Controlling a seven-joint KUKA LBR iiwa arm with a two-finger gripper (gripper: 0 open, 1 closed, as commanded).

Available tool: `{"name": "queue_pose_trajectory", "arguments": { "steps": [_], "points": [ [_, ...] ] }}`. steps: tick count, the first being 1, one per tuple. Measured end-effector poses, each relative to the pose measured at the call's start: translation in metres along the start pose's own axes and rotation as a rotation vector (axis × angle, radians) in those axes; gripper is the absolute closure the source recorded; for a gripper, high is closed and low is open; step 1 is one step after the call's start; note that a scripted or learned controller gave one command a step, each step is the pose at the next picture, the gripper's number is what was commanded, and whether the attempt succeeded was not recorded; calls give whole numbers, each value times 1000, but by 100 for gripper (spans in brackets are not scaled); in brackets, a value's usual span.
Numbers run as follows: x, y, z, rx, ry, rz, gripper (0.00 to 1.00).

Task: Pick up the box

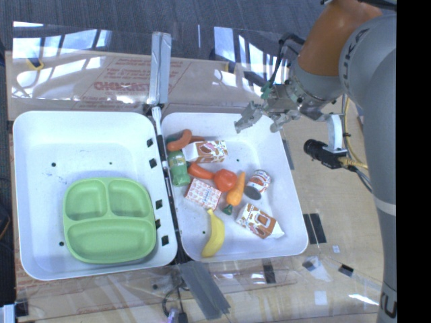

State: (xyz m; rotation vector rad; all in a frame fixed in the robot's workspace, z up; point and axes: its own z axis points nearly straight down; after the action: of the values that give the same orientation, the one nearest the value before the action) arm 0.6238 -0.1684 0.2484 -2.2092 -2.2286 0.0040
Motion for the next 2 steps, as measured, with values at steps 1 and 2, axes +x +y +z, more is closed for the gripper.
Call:
{"name": "queue_pose_trajectory", "arguments": {
  "steps": [1,2],
  "points": [
    [54,33,130,-25,-11,-101,0],
    [63,35,128,-24,-8,50,0]
  ]
}}
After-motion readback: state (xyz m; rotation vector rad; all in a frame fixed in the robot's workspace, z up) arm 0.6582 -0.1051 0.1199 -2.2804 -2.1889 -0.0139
